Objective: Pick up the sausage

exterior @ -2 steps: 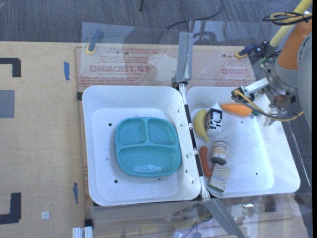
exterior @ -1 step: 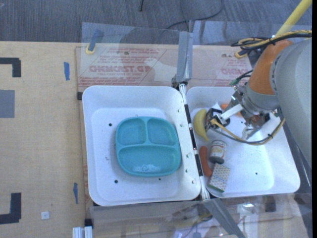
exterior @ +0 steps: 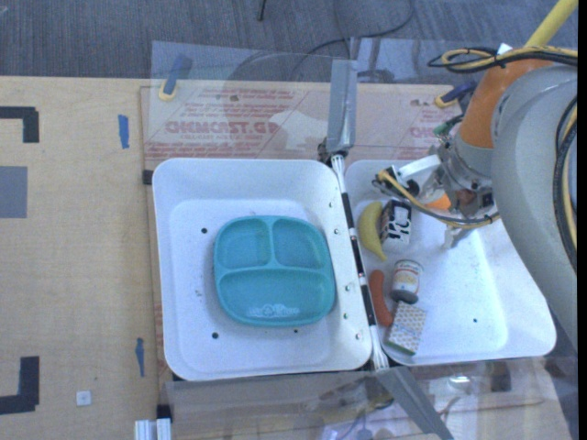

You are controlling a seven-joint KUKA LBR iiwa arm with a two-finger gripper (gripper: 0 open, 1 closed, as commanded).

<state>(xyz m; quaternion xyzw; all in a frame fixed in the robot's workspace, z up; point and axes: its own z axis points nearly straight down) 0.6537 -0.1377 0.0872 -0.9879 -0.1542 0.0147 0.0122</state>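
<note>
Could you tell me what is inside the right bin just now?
The right bin holds a banana, a black-and-white item, a small jar, the sausage and a patterned packet. The arm covers the bin's far right corner.

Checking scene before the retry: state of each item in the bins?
sausage: lying flat by the right bin's left wall, not gripped
banana: lying flat, right bin
small jar: on its side
patterned packet: lying flat
teal divided plate: right way up, left bin
gripper: above right bin
</note>
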